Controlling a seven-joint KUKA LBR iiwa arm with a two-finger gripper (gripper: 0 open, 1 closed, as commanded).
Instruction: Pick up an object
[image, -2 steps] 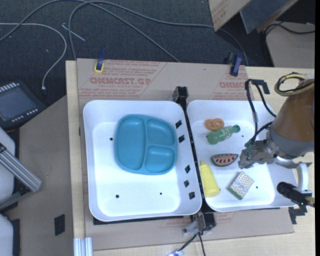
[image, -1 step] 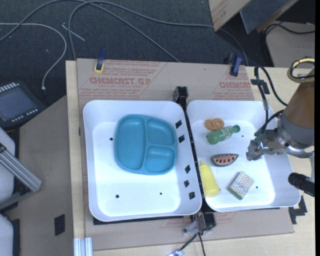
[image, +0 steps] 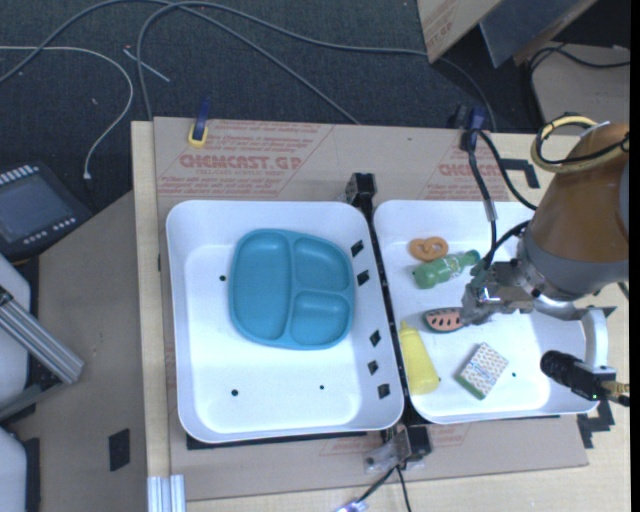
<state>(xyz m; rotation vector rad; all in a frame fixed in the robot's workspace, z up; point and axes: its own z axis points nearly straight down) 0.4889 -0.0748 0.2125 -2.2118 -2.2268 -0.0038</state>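
Note:
The right bin (image: 520, 398) holds several small objects. An orange pretzel (image: 429, 247) lies at the back, a green bottle (image: 443, 268) just in front of it, a watermelon slice (image: 443, 320) in the middle, a yellow piece (image: 418, 360) at the bin's left wall and a speckled white block (image: 483, 369) near the front. My gripper (image: 480, 300) hangs low over the bin, just right of the watermelon slice and in front of the green bottle. I see nothing between its fingers.
The left bin (image: 200, 380) holds a blue divided plate (image: 292, 288). A black clip strip (image: 374, 300) runs between the bins. Cables (image: 485, 180) trail over the right bin's back edge. The arm's grey and orange body (image: 585, 220) overhangs the right bin's right side.

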